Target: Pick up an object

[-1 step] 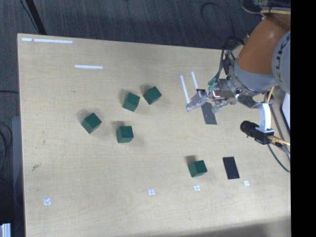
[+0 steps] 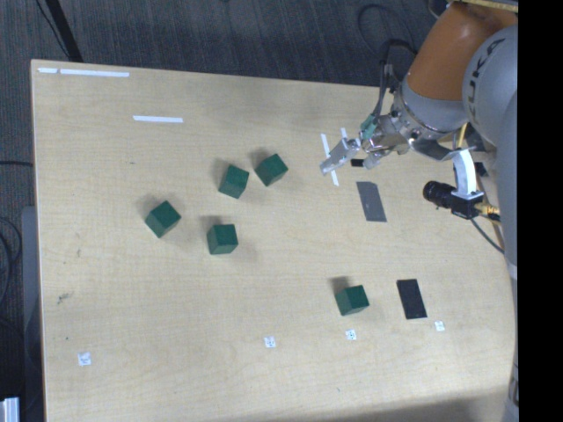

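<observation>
Fingers (image 2: 333,159) spread open above bare bench (image 2: 132,306), grasping nothing, right of nearest green cube (image 2: 271,169).

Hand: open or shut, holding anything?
Open and empty: the arm's silver two-finger hand hangs over bare wood with its fingers spread apart, the nearest green cube lying clear to its left.

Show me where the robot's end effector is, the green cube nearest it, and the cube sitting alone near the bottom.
end effector (image 2: 332,160): camera view, between the pale fingertips.
nearest green cube (image 2: 271,169): camera view, top face.
lone green cube (image 2: 353,300): camera view, top face.
</observation>
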You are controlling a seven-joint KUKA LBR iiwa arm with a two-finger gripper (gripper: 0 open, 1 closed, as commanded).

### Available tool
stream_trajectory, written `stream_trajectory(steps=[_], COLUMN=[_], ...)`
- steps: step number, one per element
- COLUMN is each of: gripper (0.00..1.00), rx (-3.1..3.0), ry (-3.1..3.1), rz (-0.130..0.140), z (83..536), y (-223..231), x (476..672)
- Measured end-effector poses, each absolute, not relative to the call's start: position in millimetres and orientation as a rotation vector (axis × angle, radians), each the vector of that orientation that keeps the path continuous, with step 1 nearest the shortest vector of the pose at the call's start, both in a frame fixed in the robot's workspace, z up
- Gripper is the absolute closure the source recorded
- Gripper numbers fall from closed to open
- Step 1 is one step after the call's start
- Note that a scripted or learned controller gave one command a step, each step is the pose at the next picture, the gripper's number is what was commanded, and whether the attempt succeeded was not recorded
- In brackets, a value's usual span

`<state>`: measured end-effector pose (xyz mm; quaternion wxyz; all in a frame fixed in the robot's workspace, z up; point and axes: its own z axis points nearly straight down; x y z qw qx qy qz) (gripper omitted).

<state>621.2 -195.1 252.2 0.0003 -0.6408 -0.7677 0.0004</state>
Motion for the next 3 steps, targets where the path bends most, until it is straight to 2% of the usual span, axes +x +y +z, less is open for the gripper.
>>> stream_trajectory(steps=[1,2,3], gripper=[0.00,1.00,1.00], rx=[-1.941,-1.935,-2.284], ry=[-2.465,-2.471,-2.148], rz=[0.004,0.003,0.006], z=[91.9,103.3,91.0], y=[-176.6,-175.6,-106.0], x=[656.5,657.6,647.1])
